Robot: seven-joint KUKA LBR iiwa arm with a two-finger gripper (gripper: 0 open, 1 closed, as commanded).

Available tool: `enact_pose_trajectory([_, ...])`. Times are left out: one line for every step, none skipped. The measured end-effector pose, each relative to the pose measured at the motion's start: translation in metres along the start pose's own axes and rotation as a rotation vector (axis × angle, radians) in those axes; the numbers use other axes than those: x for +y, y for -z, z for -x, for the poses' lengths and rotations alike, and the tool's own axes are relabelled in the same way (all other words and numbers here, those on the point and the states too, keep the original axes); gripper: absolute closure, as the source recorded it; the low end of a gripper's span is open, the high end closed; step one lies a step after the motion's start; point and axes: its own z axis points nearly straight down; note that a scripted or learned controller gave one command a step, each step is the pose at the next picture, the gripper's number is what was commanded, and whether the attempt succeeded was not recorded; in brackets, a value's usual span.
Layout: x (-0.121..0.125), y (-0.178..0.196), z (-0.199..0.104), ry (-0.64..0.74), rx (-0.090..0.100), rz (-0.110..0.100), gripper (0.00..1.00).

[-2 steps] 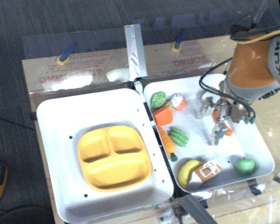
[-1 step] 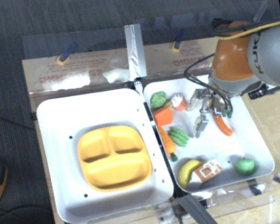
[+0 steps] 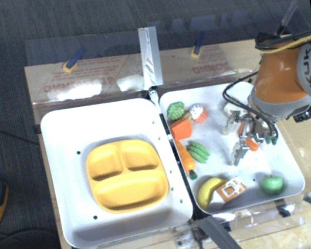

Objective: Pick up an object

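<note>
Camera view: jaws point(image 3: 240, 139) spread open low in right bin point(image 3: 286, 157), grasping nothing; apple point(image 3: 272, 184), banana point(image 3: 209, 190) unpicked. Pick not done.

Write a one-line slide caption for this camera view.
KUKA arm's tool over the right bin of toy food; yellow tray in the left bin.

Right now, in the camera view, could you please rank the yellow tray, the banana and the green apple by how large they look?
1. Yellow tray, by far the largest, in the left bin.
2. Banana, in the right bin.
3. Green apple, smallest, near the right bin's front corner.
</note>
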Motion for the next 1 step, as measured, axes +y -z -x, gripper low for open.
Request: enact_pose_trajectory([0.0348,-0.0022,0.0702,0.020,0.000,0.002,0.00])
